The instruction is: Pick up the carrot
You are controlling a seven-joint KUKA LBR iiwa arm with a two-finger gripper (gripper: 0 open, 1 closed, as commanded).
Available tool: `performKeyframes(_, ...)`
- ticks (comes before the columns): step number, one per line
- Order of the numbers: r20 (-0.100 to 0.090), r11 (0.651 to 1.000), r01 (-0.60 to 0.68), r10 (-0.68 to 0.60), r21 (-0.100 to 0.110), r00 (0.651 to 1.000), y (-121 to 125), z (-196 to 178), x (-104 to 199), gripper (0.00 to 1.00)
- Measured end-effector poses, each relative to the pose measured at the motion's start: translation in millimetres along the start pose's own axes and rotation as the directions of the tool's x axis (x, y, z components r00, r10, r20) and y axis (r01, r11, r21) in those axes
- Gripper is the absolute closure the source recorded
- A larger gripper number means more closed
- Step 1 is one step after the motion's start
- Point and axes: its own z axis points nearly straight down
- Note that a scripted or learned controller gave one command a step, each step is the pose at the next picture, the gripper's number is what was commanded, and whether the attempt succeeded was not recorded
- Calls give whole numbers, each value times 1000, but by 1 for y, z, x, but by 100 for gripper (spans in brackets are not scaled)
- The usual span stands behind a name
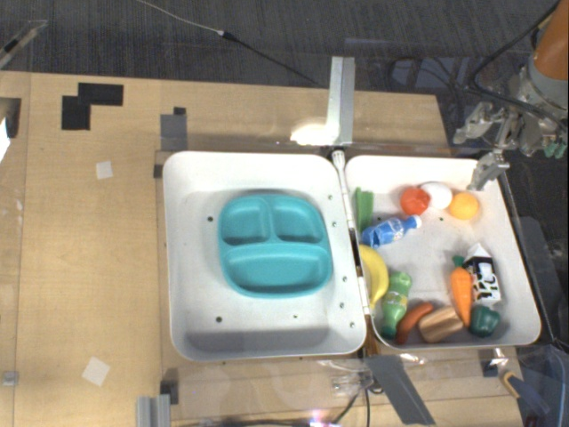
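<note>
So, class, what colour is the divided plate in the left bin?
Teal-blue plate, shown best in the camera view.

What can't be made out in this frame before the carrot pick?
- Gripper, camera view: too small and blurred against the bin rim to tell how it stands.
- Arm: cut off by the top right edge.
- Carrot: its right side is hidden by the black-and-white carton.
- Carton print: too small to read.

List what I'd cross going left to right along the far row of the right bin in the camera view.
Green stick → blue bottle → red ball → white ball → orange ball → pincer at the bin's far right corner.
</note>
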Motion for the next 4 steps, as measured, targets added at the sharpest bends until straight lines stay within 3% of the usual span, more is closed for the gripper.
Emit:
performKeyframes(1,-10,995,103,-103,-4,995,-17,123,70,0)
performKeyframes(2,-2,836,548,-548,-2,836,-14,124,153,0)
performKeyframes(3,4,547,837,-837,6,547,-14,160,162,0)
performKeyframes(4,5,708,706,-706,12,708,-18,159,175,0)
